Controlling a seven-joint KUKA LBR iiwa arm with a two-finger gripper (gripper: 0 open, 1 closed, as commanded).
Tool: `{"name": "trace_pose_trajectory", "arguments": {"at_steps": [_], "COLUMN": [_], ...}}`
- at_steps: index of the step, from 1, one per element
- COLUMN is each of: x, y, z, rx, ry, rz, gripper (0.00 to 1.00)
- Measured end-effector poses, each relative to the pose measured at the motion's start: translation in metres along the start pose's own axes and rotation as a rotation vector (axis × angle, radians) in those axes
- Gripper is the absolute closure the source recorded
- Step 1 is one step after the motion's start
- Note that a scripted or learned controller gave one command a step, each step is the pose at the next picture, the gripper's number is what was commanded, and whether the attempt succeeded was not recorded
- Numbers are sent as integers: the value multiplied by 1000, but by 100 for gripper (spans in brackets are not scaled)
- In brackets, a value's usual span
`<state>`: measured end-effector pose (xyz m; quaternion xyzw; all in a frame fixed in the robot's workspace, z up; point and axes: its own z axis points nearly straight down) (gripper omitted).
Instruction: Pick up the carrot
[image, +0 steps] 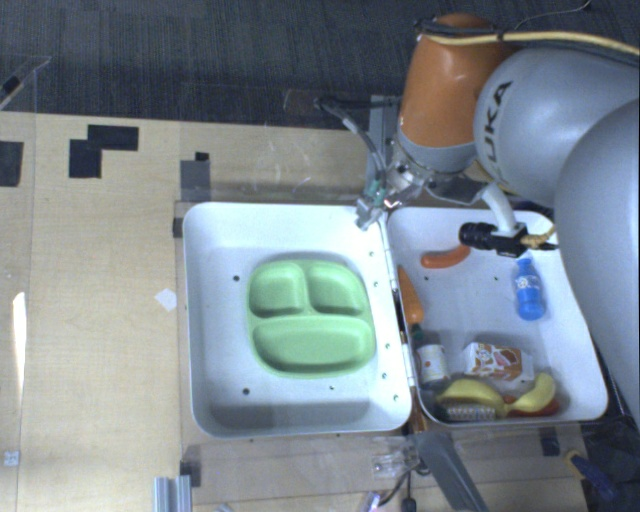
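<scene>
Surface (100, 330): pale wood, bearing two shallow white bins side by side.

Left bin (205, 300): holds one green divided plate (312, 318), lying flat near its middle, three compartments, nothing in them.

Right bin (575, 340): holds several items. The carrot (406, 292) lies along the bin's left wall, lengthwise, its dark leafy end pointing toward the near edge. A reddish-orange sausage-shaped piece (445, 258) lies just beside the carrot's far end, toward the back of the bin. A small blue bottle (528, 290) lies well apart from the carrot, toward the right wall. A small can (431, 362) stands just past the carrot's leafy end. Beside the can is a printed packet (495, 360), and along the near wall are yellow bananas (510, 398).

Arm: grey, orange band above the wrist, reaching in over the back of the right bin. The gripper (373, 211) sits at the back rim where the two bins meet, apart from the carrot and not touching it. Whether the gripper is spread or pressed together cannot be told from here. Nothing is seen held in it.
</scene>
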<state>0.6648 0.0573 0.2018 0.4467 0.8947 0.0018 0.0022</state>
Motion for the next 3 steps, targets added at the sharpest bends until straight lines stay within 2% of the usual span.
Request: {"name": "trace_pose_trajectory", "arguments": {"at_steps": [1, 2, 3], "x": [-35, 9, -9], "y": [-117, -142, -72], "z": [15, 5, 1], "rx": [0, -1, -3], "ry": [-1, -2, -4], "rz": [-427, -348, -699], "gripper": [100, 100, 100]}}
